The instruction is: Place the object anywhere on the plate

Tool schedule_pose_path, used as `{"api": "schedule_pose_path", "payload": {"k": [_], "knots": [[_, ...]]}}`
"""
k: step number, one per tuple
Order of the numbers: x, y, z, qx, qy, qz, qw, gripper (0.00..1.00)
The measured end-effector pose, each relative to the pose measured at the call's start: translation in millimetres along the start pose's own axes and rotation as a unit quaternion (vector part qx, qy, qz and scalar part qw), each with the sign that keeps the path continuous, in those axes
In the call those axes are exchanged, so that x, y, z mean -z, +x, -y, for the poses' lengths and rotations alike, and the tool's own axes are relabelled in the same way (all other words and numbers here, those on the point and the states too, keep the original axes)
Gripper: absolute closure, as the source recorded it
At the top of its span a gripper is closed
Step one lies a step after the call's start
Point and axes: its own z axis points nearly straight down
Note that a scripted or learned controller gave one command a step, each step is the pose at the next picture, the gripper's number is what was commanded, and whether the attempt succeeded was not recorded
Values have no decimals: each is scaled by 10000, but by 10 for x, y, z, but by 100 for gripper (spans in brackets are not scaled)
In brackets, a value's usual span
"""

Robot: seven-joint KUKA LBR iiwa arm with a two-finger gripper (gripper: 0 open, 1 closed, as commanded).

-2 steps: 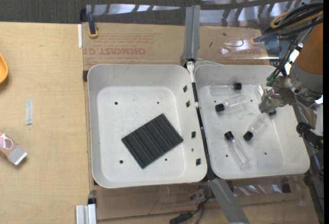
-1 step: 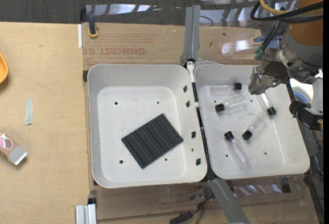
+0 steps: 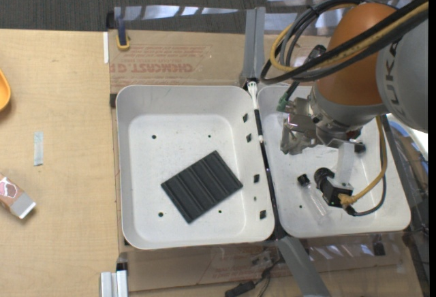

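At the far left edge of the bench [image 3: 61,84], part of an orange thing [image 3: 3,92] shows, cut off by the frame. Below it and to its right a thin grey strip [image 3: 38,149] lies upright in the view. Further toward the near side is a small block [image 3: 15,197], pink and white at one end and grey at the other, lying at a slant.

Next comes the left bin [image 3: 126,152], white and shallow. On its floor lies the plate [image 3: 202,185], a dark ribbed rectangle turned at an angle, a little toward the near right part of the bin. Nothing rests on it. Behind the bins lies a sheet of brown cardboard [image 3: 170,60] with faded red print.

The right bin [image 3: 340,229] touches the left one along their shared edge. The arm [image 3: 361,50] reaches in above it, its orange band large in the view, with cables looping over it. The gripper [image 3: 293,142] hangs over the far left part of this bin. Whether it is clenched or released cannot be told, and nothing is seen held in it.

The small black object [image 3: 304,180] lies on the right bin's floor, just toward the near side of the gripper and well apart from the plate. Its exact shape is too small to tell.
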Motion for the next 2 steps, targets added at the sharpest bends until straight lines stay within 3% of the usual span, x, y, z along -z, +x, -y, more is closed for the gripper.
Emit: {"api": "schedule_pose_path", "payload": {"k": [1,2], "knots": [[-80,1057,-61,441,-10,2,9990,100],[-45,975,-260,1272,-18,4,9919,100]]}}
